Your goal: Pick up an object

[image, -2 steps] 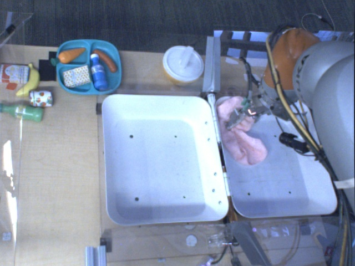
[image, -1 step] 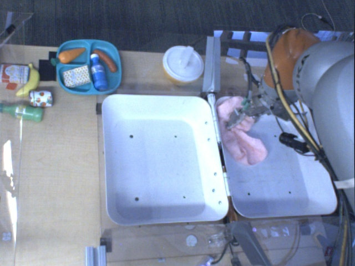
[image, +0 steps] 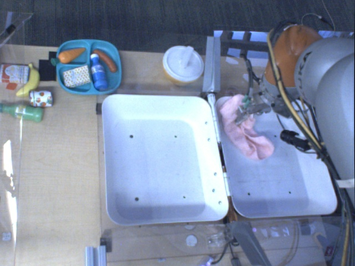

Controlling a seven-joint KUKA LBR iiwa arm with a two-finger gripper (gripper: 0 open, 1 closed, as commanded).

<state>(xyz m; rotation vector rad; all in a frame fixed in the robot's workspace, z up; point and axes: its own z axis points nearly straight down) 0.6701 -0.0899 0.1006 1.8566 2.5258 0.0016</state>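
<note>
Pink cloth [image: 247, 133], one, lies in right bin [image: 288, 204]; hand [image: 248, 110] pinches its top.

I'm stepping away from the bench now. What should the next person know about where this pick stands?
Gripper: down in the right bin, at the upper part of the pink cloth; whether its fingers are open or shut can't be told from this view.
Cloth: lies crumpled in the right bin's upper left, near the wall shared with the left bin.
Done: arm has reached the cloth.
Left: confirm a grasp, then lift; the cloth appears to rest on the bin floor.
</note>
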